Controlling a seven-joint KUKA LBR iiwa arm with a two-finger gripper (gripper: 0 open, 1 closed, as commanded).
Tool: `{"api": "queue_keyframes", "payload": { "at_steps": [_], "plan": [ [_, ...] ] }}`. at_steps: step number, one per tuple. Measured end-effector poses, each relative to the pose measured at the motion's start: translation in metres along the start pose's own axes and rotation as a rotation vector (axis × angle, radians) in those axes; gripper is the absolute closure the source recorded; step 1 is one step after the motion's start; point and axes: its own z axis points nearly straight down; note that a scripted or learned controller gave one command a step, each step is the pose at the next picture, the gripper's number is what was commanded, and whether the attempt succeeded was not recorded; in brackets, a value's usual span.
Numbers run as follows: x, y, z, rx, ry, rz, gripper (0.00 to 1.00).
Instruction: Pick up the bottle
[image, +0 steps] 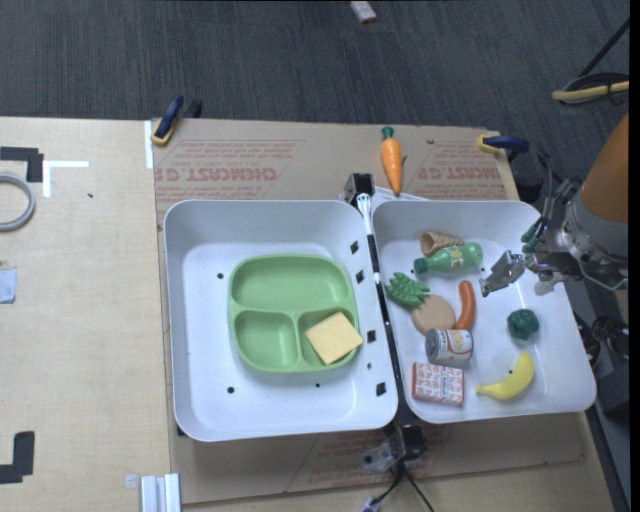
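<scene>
The bottle (450, 260) is green with a yellow label and lies on its side in the upper part of the right bin (570, 345), its cap end pointing left. My gripper (520, 279) hangs just right of the bottle, near the bin's right wall. It is open, with nothing between its fingers. One finger (498, 274) points down and left toward the bottle's base, a short gap away from it.
Around the bottle lie a cone (438, 241), a leafy green (407, 290), a sausage (465, 303), a cookie (433, 314), a can (449, 345), a box (438, 383), a banana (508, 378) and broccoli (522, 323). The left bin (190, 300) holds a green plate (290, 312) with a cheese slice (332, 337).
</scene>
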Motion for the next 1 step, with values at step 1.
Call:
{"api": "queue_keyframes", "payload": {
  "at_steps": [1],
  "plan": [
    [-0.0003, 0.0004, -0.0093, 0.000, -0.001, 0.000, 1.00]
  ]
}}
